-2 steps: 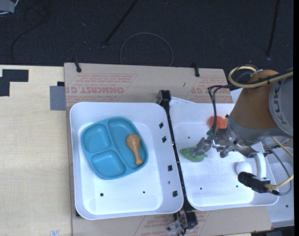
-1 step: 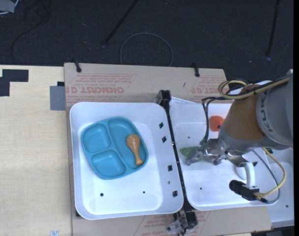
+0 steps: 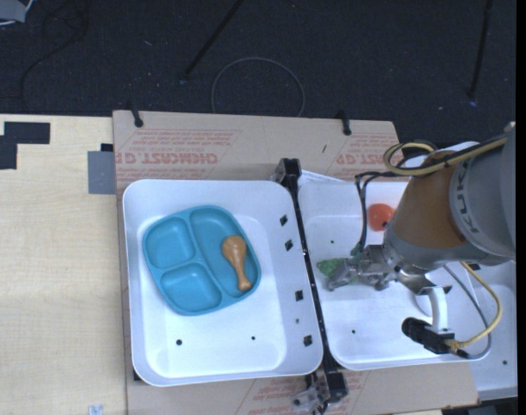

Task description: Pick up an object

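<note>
My gripper is low in the right bin, near its left wall. It points left at a small green object that lies on the bin floor and touches the gripper's tip or sits just beside it. The grey wrist and orange band cover much of this bin. Behind the arm, an orange-red object lies near the bin's back wall, partly hidden. In the left bin, a blue divided plate holds a tan toy drumstick in its right compartment.
A black divider runs between the two bins. Cables and a black connector hang by the arm over the right bin's front right. Cardboard lies under the bins, and a wooden bench top is on the left.
</note>
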Motion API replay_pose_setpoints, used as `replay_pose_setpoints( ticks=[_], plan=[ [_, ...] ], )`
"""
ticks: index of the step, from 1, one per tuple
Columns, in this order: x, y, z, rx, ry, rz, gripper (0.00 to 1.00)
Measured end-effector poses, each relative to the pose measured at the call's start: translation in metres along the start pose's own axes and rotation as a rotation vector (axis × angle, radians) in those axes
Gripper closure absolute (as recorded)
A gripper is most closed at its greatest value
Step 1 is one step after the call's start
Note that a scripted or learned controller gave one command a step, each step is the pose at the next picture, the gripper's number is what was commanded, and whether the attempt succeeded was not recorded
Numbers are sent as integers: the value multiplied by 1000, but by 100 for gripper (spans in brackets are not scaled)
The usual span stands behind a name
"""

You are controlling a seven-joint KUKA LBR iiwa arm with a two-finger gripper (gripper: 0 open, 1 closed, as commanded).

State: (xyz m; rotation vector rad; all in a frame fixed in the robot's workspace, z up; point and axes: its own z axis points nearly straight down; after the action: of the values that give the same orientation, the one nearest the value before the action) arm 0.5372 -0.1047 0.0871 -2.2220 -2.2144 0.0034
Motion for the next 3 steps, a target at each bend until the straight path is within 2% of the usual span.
replay_pose_setpoints(
  ticks=[1, 3],
  plan=[
    [-1, 0, -11, -1, 0, 6, 100],
    [5, -11, -132, -7, -2, -4, 100]
  ],
)
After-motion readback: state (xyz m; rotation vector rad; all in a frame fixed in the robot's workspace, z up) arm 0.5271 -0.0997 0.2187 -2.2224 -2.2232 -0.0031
